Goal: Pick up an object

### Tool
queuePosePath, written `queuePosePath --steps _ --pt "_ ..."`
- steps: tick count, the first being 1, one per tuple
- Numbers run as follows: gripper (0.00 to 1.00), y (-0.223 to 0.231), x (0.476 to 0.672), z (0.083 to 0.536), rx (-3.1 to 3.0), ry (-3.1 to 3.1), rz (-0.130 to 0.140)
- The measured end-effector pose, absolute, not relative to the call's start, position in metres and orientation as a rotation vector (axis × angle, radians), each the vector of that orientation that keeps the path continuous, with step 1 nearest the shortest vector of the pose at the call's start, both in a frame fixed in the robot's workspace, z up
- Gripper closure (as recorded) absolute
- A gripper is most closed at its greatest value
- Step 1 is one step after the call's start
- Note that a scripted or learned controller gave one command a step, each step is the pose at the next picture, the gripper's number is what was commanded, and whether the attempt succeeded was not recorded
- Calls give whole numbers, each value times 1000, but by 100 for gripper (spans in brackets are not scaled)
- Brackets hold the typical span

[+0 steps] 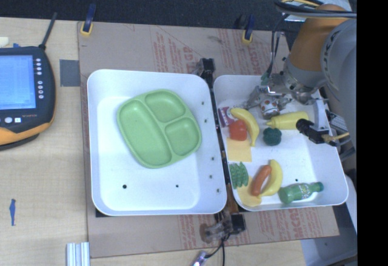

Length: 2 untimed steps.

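Two metal fingers of the gripper (265, 103) hang low over the far end of the right bin (330, 165), but their tips are too small and cluttered to tell whether they are spread or closed, and nothing can be made out between them. Just beside the gripper, on its left, lies a yellow banana (247, 122), curving down toward the bin's middle. A red tomato-like piece (238, 131) touches the banana's inner side, and a flat yellow square, like a cheese slice (239, 149), sits just below it. To the gripper's right a yellow corn cob (288, 120) lies across the bin, with a dark green broccoli-like piece (271, 136) just under its left end.

Nearer the camera, a green pea pod (239, 174) rests by the left wall of this bin. Beside it a red-orange carrot-shaped piece (260, 179) leans on a second banana (273, 181). A green bottle (299, 192) lies on its side near the front right corner.

Above the gripper the grey arm (339, 59) rises to the right, with its orange band (315, 37) showing.

In the left bin (109, 192) a pale green divided plate (159, 128) with three compartments lies tilted at the middle. Both bins stand on a brown cardboard sheet (151, 46) clipped to the bench, and a tablet-like controller (21, 92) with a blue screen lies at the far left.
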<state>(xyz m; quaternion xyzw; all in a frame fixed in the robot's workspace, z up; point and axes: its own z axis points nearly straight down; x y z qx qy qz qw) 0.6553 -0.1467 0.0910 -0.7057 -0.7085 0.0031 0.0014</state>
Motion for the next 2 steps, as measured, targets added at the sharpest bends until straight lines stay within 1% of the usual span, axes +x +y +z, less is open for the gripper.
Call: queuePosePath --steps 1,2 --pt "100 -147 656 102 -2212 -2227 10" --pt "100 -71 653 193 -2215 -2227 0"
